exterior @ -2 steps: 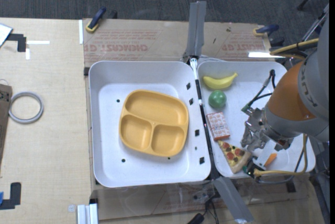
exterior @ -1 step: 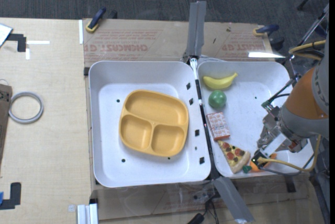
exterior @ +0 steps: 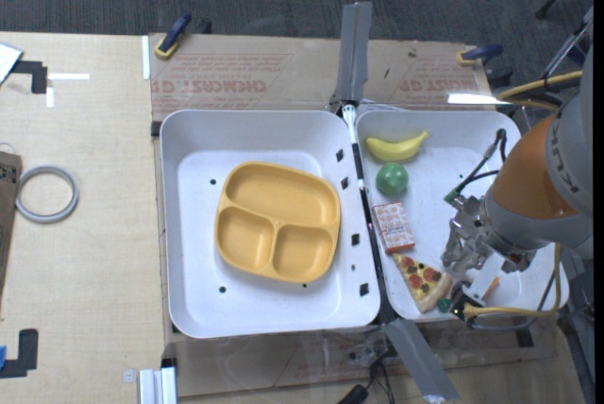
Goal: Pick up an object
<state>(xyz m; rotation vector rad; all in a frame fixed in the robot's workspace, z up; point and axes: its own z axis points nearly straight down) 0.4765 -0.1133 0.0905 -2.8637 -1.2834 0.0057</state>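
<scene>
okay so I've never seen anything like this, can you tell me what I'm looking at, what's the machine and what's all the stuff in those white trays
One camera looks down at a slant on a bench with two white bins. The grey and orange thing on the right is a robot arm; its gripper hangs low over the right bin. That bin holds a banana, a green ball, a small red packet and a toy pizza slice. The left bin holds a yellow divided plate. A tape roll lies on the bench. I can't tell whether the gripper holds anything.
</scene>
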